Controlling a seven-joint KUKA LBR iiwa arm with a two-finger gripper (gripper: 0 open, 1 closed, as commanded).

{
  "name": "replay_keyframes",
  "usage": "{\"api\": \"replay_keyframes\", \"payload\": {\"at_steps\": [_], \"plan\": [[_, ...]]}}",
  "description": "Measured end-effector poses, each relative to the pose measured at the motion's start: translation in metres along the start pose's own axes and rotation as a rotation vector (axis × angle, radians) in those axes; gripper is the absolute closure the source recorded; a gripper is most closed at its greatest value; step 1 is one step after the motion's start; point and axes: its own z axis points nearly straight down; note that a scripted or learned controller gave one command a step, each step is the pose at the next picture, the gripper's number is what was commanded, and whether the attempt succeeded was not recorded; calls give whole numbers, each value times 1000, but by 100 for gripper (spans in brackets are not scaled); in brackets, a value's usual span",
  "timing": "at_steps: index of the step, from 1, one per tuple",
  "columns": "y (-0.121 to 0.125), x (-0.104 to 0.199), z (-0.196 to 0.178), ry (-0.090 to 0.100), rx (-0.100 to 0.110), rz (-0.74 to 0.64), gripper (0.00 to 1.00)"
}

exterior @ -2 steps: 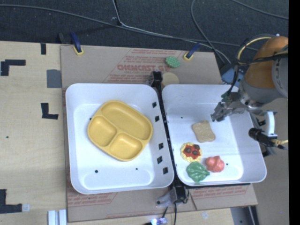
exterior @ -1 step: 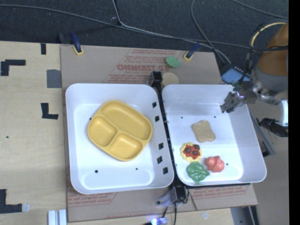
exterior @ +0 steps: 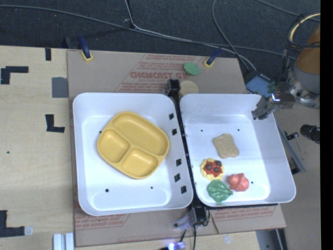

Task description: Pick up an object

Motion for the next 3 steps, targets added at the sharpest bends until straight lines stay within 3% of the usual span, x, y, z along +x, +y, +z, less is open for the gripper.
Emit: {"api": "replay_keyframes", "payload": {"at_steps": [3], "plan": [[19, 148, 24, 1, 6, -3, 100]]}}
